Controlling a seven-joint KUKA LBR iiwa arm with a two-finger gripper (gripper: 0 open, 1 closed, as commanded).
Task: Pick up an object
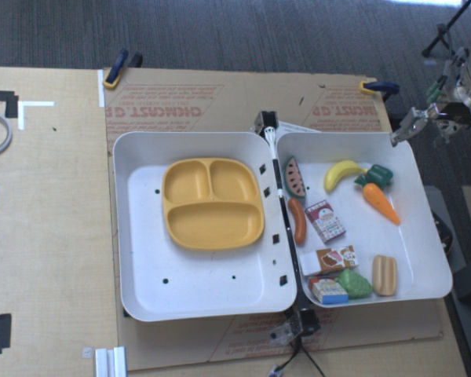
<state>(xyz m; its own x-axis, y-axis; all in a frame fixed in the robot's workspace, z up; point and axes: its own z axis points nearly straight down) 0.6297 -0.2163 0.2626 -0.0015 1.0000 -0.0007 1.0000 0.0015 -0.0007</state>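
Where the right white plastic bin (424, 234) comes nearest, lying side by side: green toy vegetable (355, 283), tan bread roll (384, 275), small printed cartons (327, 290). Farther back, red sausage (299, 220), orange carrot (379, 200), yellow banana (342, 173), watermelon slice (293, 177). Left bin (141, 289) holding a yellow divided plate (213, 203). Beyond the right bin's far corner, claw (404, 129) above the table; cannot tell whether spread or closed.

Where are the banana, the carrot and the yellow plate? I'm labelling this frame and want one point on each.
banana (343, 173): camera view, middle of its yellow curve.
carrot (381, 202): camera view, middle of the orange body.
yellow plate (214, 225): camera view, floor of its large front compartment.
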